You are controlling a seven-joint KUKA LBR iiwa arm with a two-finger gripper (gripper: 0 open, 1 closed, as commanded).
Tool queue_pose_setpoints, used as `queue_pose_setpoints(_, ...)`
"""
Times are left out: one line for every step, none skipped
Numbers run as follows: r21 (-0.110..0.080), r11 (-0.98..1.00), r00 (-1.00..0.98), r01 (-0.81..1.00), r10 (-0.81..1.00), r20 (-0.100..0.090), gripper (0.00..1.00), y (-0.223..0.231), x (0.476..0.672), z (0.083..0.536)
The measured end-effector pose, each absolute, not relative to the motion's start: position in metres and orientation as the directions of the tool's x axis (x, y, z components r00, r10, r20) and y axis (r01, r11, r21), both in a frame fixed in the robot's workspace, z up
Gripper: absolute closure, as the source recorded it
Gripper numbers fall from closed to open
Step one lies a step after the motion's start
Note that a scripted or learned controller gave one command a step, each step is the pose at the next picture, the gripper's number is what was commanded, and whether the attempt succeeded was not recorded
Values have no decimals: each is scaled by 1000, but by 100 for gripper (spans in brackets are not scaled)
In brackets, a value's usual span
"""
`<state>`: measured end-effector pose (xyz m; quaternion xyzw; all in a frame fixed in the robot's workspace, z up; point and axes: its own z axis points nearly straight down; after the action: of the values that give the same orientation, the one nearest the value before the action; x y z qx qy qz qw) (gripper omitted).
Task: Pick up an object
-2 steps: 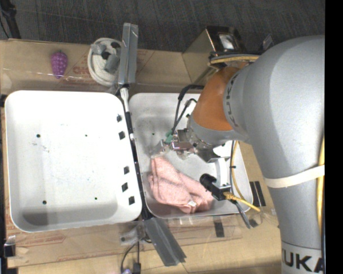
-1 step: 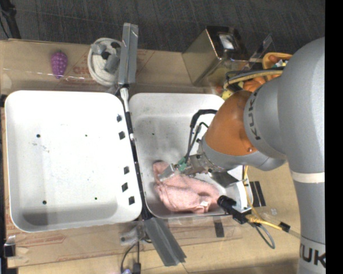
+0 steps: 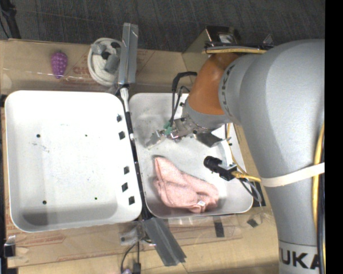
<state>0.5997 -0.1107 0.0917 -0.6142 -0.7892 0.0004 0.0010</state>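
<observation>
Claw [image 3: 155, 138] near divider, above pink cloth [image 3: 183, 187] (apart).

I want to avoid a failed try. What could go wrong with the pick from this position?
1. The gripper sits over bare floor of the right bin, apart from the pink cloth; closing here would likely catch nothing.
2. It is near the divider between the bins, so a descent might strike that wall.
3. The cloth is soft and crumpled, so it may slip from a pinch.
</observation>
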Motion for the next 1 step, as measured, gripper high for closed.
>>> queue_pose_setpoints(-3,347,-347,938,938,3,0,-119,507,91)
